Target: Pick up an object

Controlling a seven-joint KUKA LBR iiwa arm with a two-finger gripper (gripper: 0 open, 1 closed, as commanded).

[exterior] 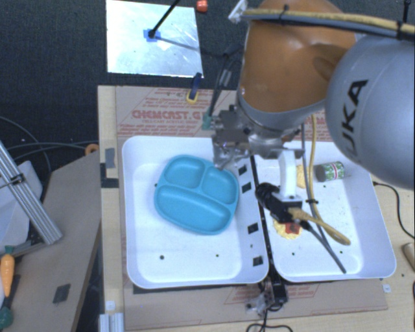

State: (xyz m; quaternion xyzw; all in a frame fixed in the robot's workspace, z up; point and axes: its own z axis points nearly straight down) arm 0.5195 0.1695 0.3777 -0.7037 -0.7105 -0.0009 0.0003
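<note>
The end effector (225, 157) hovers at the blue 3-compartment plastic plate (196, 193)'s upper rim; its opening cannot be determined. Approach step; next, descend and close on the rim.

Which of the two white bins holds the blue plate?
The left bin holds the blue plate, which has three compartments. The right bin holds smaller things instead, among them a small can.

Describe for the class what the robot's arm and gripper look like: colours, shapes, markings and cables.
The arm is a bulky, rounded grey shell with dark KUKA lettering, and an orange band sits above the wrist. A yellowish cable runs across its top. Below the band, the gripper is a compact grey metal block with thin dark wires leading up from it.
</note>
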